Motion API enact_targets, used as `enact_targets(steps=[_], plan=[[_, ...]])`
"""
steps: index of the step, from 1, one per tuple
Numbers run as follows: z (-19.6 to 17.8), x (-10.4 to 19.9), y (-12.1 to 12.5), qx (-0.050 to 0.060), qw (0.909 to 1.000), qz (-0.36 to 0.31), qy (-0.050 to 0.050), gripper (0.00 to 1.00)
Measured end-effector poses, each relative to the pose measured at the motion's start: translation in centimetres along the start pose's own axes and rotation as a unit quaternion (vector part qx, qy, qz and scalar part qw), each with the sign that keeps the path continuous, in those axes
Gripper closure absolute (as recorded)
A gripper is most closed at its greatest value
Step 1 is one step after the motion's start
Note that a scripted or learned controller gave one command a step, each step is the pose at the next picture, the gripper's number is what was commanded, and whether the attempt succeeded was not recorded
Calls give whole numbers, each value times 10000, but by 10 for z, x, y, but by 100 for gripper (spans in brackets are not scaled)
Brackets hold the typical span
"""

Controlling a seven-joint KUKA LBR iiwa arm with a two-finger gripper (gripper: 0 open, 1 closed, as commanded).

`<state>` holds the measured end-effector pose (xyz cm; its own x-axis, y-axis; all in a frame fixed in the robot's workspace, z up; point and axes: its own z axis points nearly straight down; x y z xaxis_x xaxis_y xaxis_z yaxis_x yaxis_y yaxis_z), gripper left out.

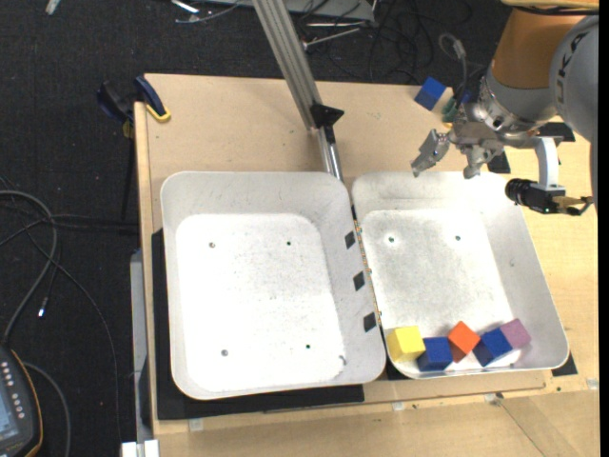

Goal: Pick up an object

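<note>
Above, pincer (447, 156) splayed, grasping nothing; blocks (461, 343) crowded, partly overlapping, in right bin (433, 255).

Tan wooden desk (238, 127) carries two shallow white bins side by side: left bin (186, 198), right bin (533, 284). Blue-yellow clamp (143, 98) at far-left edge.

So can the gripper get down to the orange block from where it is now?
Probably yes, though it's tight. The gripper hangs open above the right bin's far rim, with nothing between it and the orange block. But that block sits wedged between two blue blocks near the front wall, leaving little finger room.
</note>
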<state>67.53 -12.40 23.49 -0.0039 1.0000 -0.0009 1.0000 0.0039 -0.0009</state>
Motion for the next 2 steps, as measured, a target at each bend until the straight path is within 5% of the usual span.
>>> enact_targets(steps=[1, 2], plan=[[40, 23, -23, 25, 10000, 1, 10, 0], [40, 38, -50, 14, 10000, 16, 8, 0]])
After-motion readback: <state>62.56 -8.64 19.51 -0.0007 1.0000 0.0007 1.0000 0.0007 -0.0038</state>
